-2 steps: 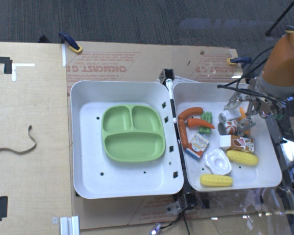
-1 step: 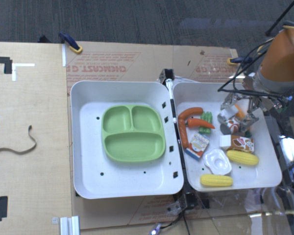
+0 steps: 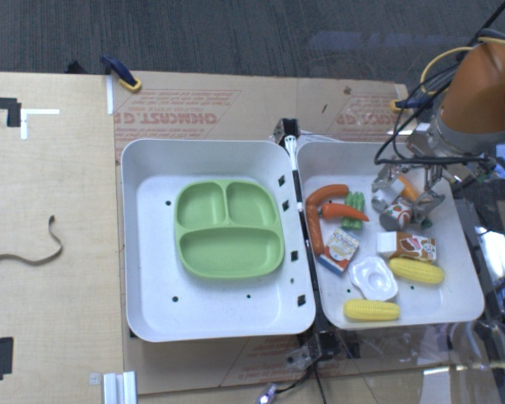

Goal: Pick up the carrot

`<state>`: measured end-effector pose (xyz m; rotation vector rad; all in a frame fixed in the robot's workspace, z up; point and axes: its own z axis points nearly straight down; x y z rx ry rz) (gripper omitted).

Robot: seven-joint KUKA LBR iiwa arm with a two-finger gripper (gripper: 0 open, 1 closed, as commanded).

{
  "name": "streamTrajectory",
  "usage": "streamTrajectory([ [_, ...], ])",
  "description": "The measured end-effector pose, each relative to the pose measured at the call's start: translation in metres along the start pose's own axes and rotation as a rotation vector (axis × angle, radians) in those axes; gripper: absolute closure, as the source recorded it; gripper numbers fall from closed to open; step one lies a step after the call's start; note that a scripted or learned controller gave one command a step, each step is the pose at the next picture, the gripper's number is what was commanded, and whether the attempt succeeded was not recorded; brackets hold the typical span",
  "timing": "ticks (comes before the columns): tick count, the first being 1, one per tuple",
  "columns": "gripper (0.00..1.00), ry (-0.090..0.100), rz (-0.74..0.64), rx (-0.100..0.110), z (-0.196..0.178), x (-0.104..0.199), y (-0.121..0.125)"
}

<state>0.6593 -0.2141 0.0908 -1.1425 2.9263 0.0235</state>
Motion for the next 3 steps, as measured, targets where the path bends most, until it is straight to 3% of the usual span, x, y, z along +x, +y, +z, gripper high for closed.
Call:
streamTrajectory([
  [1, 0.00, 0.001, -0.151, -0.008, -0.006, -0.001, 0.003],
  [2, 0.00, -0.002, -0.150, 0.000, -0.014, -0.001, 0.000],
  [3, 1.00, -0.013, -0.146, 0.006, -0.030, -0.004, -0.002],
])
